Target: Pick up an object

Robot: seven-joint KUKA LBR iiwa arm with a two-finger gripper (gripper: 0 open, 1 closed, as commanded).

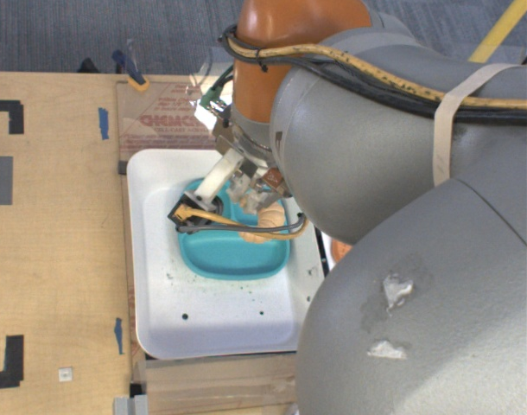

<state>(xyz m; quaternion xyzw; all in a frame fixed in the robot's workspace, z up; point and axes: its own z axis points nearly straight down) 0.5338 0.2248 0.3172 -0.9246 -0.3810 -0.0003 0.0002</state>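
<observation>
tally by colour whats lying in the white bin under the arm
teal dish: 1
tan thing, partly hidden: 1
total: 2

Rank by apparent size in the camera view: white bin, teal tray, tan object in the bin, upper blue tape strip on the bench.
1. white bin
2. teal tray
3. tan object, partly hidden, so its full extent is unsure
4. upper blue tape strip, looks smallest

One white bin (pixel 160 305), one teal tray (pixel 233 259), one tan object (pixel 268 222)
</observation>
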